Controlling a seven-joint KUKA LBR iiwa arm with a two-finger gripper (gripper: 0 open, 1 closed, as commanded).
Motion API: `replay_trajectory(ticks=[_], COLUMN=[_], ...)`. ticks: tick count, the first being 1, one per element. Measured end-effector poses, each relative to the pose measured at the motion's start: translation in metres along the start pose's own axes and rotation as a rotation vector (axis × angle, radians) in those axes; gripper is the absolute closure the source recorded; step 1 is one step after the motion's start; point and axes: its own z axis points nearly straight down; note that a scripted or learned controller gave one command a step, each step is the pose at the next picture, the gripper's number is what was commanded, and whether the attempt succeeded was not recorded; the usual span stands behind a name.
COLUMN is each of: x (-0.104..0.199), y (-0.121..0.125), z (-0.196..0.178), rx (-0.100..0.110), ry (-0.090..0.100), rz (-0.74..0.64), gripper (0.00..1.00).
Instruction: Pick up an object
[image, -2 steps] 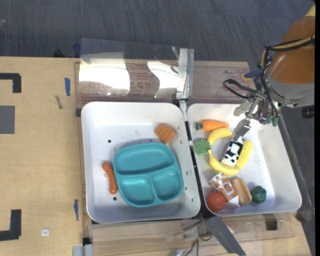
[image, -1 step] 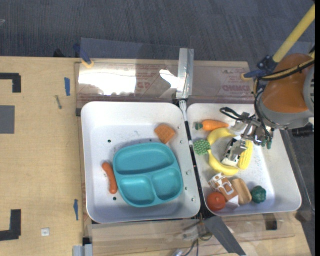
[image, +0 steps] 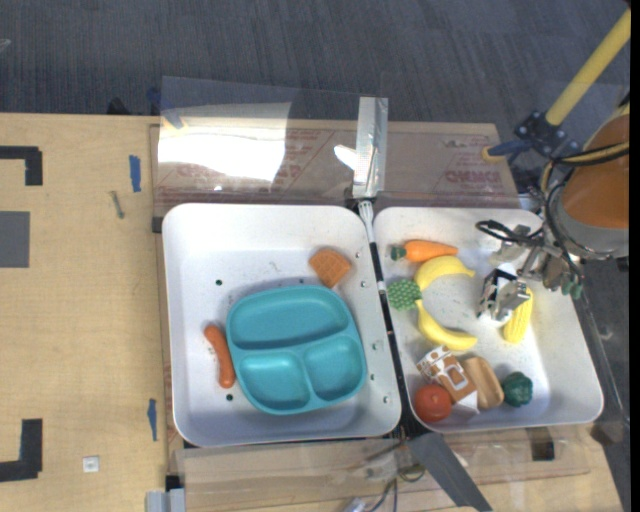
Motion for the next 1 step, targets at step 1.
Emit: replay_trajectory(ticks=[1], x=[-0.0047], y=[-0.0134], z=[0.0005], rx=[-0.002], ry=[0.001], rz=[-0.002], gripper=[0.0])
